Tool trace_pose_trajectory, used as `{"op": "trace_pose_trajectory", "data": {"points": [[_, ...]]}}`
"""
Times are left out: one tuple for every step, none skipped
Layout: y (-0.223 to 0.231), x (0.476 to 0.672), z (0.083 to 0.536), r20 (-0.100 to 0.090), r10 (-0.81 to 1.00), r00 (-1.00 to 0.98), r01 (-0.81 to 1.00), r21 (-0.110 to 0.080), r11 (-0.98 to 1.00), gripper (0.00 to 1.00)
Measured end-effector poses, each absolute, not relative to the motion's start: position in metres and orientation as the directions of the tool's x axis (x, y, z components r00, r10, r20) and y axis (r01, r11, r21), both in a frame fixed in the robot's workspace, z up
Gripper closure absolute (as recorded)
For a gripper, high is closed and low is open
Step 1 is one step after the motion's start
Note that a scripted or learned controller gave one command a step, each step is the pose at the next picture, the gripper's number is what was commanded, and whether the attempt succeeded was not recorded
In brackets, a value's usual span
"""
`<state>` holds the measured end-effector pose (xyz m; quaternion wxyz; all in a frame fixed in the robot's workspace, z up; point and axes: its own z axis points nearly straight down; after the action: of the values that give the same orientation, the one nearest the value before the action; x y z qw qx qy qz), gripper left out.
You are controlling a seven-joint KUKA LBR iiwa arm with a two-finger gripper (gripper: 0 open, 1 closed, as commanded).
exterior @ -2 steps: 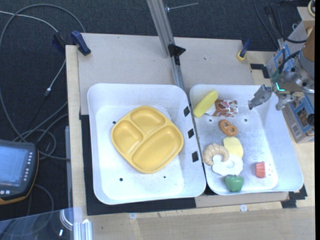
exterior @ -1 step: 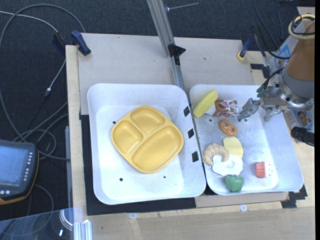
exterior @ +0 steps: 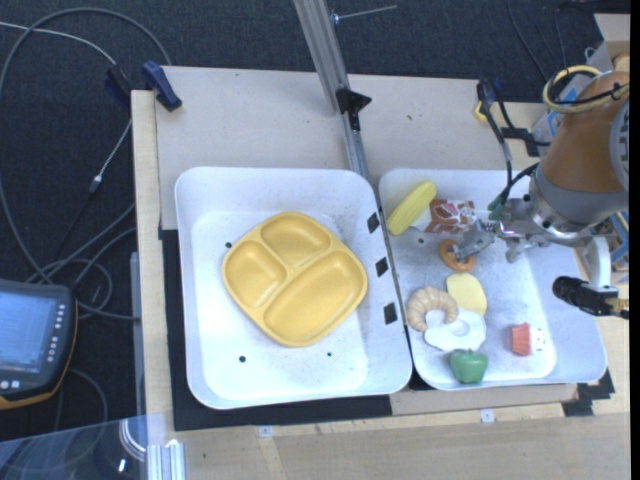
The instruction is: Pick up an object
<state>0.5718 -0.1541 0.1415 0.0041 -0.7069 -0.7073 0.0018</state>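
A: Roughly mid-reach. Gripper (exterior: 478, 236) low over right bin (exterior: 575, 363), upper half, above small orange ring (exterior: 459, 258). Arm (exterior: 585, 158) in from right.

B: Holding anything?

A: Nothing seen between fingers. Open or closed: cannot tell from this slant.

B: Likely target?

A: Ring, by closeness; a guess. Just beside it: red-and-white packet (exterior: 452, 214) and corn (exterior: 411, 207) toward bin's top left.

B: Handling?

A: Looks like toy food, so probably light, hard plastic, smooth. Ring flat and thin; little to pinch. Best across rim, one finger in hole, one outside. Apt to skate on bin floor.

B: Easier picks?

A: Croissant (exterior: 432, 306), chunky and curved; pinch across middle. Green pepper (exterior: 468, 366) at bottom edge, rounded, could squirt out. Red cube (exterior: 521, 340) flat-sided, well apart from others. Fried egg (exterior: 457, 332) too flat, partly under yellow piece (exterior: 466, 293).

B: Left bin (exterior: 200, 268)?

A: Yellow divided plate (exterior: 295, 278), wide and shallow; rim grip only.
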Motion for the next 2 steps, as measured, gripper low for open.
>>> {"op": "trace_pose_trajectory", "data": {"points": [[-0.153, 0.571, 0.089, 0.003, 1.0, 0.0, 1.0, -0.007, 0.0, 0.0], [-0.153, 0.573, 0.104, 0.002, 1.0, -0.001, 1.0, 0.001, 0.001, 1.0]]}}
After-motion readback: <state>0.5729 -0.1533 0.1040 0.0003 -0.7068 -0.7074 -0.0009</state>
